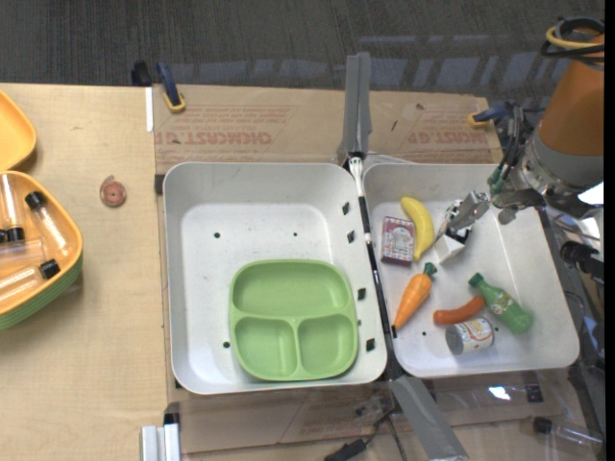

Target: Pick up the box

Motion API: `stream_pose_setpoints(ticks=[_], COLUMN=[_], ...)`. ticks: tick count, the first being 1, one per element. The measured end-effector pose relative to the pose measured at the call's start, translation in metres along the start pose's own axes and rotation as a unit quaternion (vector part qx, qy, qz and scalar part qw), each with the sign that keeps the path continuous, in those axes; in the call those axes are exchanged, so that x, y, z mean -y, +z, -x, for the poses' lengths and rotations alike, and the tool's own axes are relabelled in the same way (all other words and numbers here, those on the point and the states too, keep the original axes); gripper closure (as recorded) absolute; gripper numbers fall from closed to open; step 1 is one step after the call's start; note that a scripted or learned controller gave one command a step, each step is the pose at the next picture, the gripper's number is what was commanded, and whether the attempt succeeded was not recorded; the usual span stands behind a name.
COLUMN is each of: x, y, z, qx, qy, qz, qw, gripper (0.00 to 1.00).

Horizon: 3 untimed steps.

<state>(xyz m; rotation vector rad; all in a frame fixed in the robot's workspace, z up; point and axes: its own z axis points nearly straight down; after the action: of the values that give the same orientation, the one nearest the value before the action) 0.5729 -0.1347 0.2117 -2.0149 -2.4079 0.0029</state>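
The box point(397, 239), a small maroon-and-white carton, lies flat in the right bin point(538, 353) near that bin's left wall, long axis running from the far rim toward the near rim, touching the banana point(419, 226) on its right. The gripper point(461, 221) hangs beyond the banana toward the bin's far right corner, so the box lies to its left (whether its jaws are apart cannot be told). The same bin holds a carrot point(412, 298), a chili pepper point(459, 310), a green bottle point(502, 304) and a can point(471, 335); the left bin point(192, 257) holds a green divided plate point(293, 319).
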Motion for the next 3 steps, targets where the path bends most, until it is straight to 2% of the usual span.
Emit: stream_pose_setpoints(ticks=[1, 2, 3], x=[-0.024, 0.032, -0.003], y=[0.021, 0.021, 0.021], z=[-0.094, -0.107, -0.055], qx=[0.0, 0.0, 0.001], qy=[-0.096, -0.111, -0.008], qz=[0.0, 0.0, 0.0], qw=[0.9953, 0.9938, 1.0], gripper=[0.0, 0.0, 0.0])
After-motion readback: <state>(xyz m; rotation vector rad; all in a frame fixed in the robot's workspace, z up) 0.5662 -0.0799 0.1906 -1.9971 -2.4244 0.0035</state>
